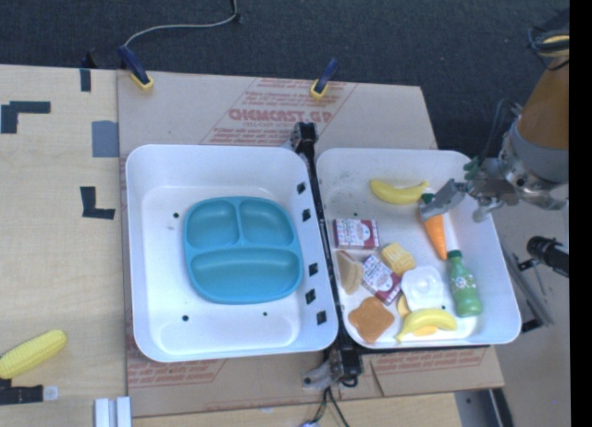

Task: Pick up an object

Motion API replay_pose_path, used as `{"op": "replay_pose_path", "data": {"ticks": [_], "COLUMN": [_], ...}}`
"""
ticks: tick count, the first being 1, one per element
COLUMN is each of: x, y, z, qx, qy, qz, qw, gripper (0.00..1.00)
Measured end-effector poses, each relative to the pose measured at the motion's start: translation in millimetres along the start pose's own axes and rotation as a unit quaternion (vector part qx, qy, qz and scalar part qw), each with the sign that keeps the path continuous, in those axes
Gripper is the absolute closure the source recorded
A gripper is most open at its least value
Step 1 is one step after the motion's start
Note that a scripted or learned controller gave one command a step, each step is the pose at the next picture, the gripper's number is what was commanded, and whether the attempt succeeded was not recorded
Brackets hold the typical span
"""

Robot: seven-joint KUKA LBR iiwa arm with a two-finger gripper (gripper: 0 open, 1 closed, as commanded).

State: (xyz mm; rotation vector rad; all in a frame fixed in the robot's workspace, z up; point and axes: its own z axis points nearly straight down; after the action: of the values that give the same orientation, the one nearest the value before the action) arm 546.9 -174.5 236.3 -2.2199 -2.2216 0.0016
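My gripper (437, 200) reaches in from the right over the right bin (499, 259), just above the top end of an orange carrot (436, 236). A yellow banana (398, 191) lies just to its left. In the same bin are a green bottle (464, 285), a red and white packet (356, 233), a toast slice (372, 319), a second banana (427, 323), a white item (423, 285) and other small play foods. Nothing visibly hangs from the gripper.
The left bin (148, 231) holds a blue divided plate (243, 248). A yellow corn cob (32, 351) lies on the bench at the lower left. Two yellow clamps (137, 69) (323, 81) hold the cardboard sheet under the bins.
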Motion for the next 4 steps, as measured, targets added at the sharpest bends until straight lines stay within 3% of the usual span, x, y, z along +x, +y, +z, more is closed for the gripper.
{"op": "replay_pose_path", "data": {"ticks": [1,2,3,4], "x": [34.8,54.9,53.4,53.5], "y": [51.1,115.4,115.1,115.1], "z": [132.9,151.6,141.7,141.8], "qx": [0.000,0.005,0.005,0.005], "qy": [0.000,0.001,-0.002,-0.002], "qz": [0.000,0.001,0.000,0.000], "qw": [1.0000,1.0000,1.0000,1.0000], "gripper": [0.00,0.00,1.00,0.00]}}
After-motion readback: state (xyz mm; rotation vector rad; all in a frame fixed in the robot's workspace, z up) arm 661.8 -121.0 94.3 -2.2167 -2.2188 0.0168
